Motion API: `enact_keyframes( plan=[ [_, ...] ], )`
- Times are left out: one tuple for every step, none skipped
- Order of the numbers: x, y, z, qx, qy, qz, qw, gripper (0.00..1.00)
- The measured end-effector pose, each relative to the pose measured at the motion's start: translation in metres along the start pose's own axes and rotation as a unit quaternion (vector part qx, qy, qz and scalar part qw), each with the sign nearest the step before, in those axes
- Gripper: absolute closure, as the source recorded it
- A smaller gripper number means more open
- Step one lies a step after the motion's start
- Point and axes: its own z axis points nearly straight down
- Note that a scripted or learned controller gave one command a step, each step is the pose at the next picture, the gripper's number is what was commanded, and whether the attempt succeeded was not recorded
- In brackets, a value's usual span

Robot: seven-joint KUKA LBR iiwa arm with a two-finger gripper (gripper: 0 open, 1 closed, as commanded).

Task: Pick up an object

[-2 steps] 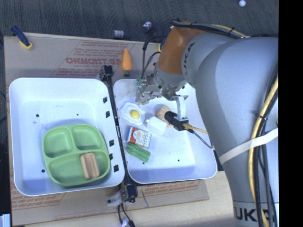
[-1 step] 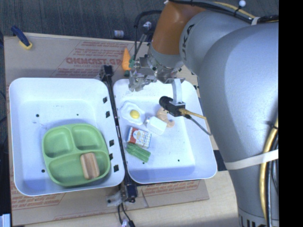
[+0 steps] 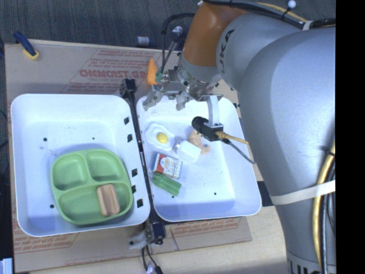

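Several objs (image 3: 169,165) in rt bin, below tool (image 3: 169,97)

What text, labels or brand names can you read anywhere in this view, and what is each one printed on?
"CHEMCAST GR...": red print on the cardboard sheet under the bins; the end is cut off by the arm's hardware.
Smaller red lines above and below it: too blurred to read.
Red print along the cardboard's lower edge: too blurred to read.
"KUKA", partly visible, on the arm beside the orange band.
Small carton in the right bin: printed front, unreadable.
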Motion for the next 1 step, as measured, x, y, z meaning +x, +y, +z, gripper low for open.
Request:
enact_keyframes(
  plan=[
    [-0.0668, -0.0004, 0.1005, 0.001, -0.001, 0.001, 1.0000, 0.00]
  ],
)
